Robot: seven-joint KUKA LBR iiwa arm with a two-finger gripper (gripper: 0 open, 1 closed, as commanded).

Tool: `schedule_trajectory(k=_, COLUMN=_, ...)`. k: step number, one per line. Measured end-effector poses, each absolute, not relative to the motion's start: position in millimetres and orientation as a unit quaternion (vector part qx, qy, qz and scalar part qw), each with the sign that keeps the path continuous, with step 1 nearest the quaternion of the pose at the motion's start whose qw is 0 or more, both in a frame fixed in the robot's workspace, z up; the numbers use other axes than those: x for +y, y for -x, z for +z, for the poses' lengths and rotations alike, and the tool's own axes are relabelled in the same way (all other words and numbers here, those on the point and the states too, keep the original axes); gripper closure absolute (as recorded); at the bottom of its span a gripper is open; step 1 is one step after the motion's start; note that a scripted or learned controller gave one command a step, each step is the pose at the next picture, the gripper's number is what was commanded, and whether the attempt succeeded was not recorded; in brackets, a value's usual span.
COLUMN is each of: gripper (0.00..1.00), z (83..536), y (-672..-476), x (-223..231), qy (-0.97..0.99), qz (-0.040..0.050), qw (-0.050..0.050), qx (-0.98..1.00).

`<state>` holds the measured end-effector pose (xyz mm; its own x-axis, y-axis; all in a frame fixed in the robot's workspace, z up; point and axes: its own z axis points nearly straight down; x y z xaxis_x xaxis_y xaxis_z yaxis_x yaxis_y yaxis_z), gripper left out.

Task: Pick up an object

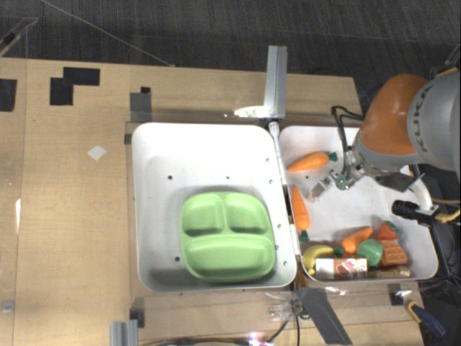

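In the right bin (pixel 425 265) an orange carrot (pixel 310 162) lies near the back left. A second carrot (pixel 300 209) lies along the left wall. My gripper (pixel 330 182) hangs low over the bin's middle, just right of and below the first carrot, with nothing visibly held in it. The grey arm with its orange band (pixel 389 117) comes in from the right above it. At the front of the bin are heaped a yellow banana (pixel 317 253), a white box with a red label (pixel 341 267), a green ball (pixel 371 251), a brown waffle (pixel 393 255) and a small orange piece (pixel 356 238).
The left bin (pixel 155 157) holds a green divided plate (pixel 227 235) at its front centre. A metal post (pixel 276 85) stands behind the wall between the two bins. Black cables (pixel 418 211) trail off the wrist over the right bin's right side.
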<state>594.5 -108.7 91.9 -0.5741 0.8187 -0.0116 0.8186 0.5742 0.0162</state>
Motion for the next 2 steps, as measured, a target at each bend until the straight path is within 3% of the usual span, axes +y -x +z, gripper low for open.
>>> schedule_trajectory(k=1, gripper=0.00, z=151, y=-531.4, x=-156, qy=-0.489, qz=0.0011, qw=0.003, qx=0.872)
schedule_trajectory(k=2, gripper=0.00, z=176, y=-500.9, x=-205, qy=-0.502, qz=0.0007, qw=0.004, qx=0.865)
